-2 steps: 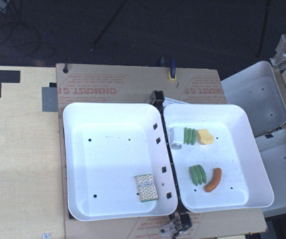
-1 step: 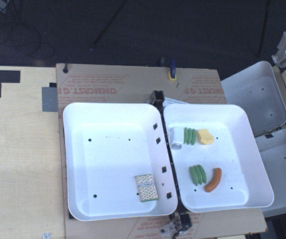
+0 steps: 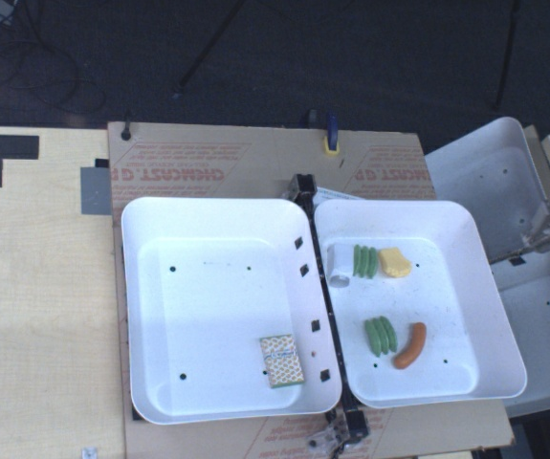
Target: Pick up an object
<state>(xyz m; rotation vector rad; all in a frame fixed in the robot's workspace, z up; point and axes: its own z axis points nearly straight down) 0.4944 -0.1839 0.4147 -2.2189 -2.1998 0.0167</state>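
Since no object is lifted yet, the easiest pick looks like the hot dog [image 3: 409, 345], lying alone near the right bin's [image 3: 490, 352] near edge, just right of a green bean cluster [image 3: 381, 335]; the gripper's state cannot be told, so descend centred, straddling its narrow width.

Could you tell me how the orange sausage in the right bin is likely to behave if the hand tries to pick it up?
The sausage looks rounded and curved, so it may roll or pivot if nudged. Its smooth surface might be slippery. It lies apart from the green beans, leaving room for a grasp across its width.
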